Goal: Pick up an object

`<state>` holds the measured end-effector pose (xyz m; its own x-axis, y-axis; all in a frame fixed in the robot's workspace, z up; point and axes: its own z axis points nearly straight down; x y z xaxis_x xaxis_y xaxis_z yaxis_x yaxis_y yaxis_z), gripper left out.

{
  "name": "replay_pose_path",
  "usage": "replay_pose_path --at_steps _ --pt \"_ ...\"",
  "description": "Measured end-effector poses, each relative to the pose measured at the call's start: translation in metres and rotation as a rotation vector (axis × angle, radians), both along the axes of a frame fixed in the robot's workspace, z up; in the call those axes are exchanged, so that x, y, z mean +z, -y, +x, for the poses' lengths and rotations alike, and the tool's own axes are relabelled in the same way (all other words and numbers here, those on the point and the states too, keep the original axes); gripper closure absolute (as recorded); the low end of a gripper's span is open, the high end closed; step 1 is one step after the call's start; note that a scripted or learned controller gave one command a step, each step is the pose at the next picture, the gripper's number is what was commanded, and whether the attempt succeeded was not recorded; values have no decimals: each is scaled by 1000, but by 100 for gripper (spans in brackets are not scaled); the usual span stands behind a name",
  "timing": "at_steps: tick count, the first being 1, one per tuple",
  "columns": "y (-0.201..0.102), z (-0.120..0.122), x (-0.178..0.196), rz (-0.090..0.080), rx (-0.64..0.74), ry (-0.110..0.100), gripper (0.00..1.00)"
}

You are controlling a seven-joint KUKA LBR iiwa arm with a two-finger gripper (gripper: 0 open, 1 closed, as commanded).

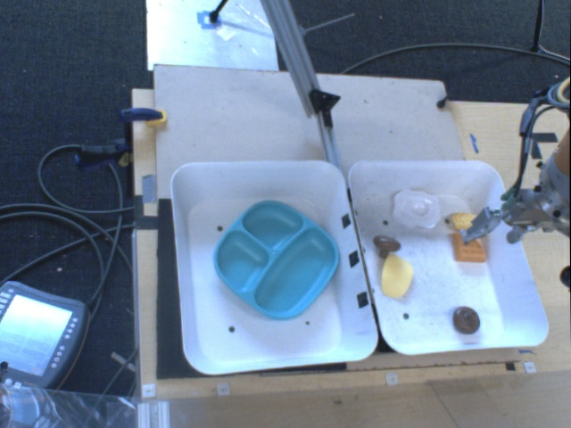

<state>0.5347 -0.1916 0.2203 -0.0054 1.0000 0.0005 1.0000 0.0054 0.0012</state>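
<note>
My gripper [500, 228] reaches in from the right over the right bin [513, 279]. Its fingers stand apart with nothing between them, so it is open. Just below its left finger [483, 226] lies an orange block [469, 249]. A small yellow piece [461, 221] sits beside that finger. Further left in the same bin are a clear plastic piece [416, 209], a small brown object [385, 244], a yellow lemon-like object [397, 276] and, near the front, a round brown object [466, 319].
A blue divided plate [277, 259] lies in the left bin [192, 239]. A slanted metal pole [299, 52] rises from between the bins. Cables and a teach pendant [36, 328] lie on the floor at the left.
</note>
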Motion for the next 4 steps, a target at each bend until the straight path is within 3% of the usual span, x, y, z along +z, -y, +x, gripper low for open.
replay_pose_path --at_steps 1,4 --pt "0 0 0 0 -2 1 0" --pt "-3 -6 -132 1 -4 -4 0"
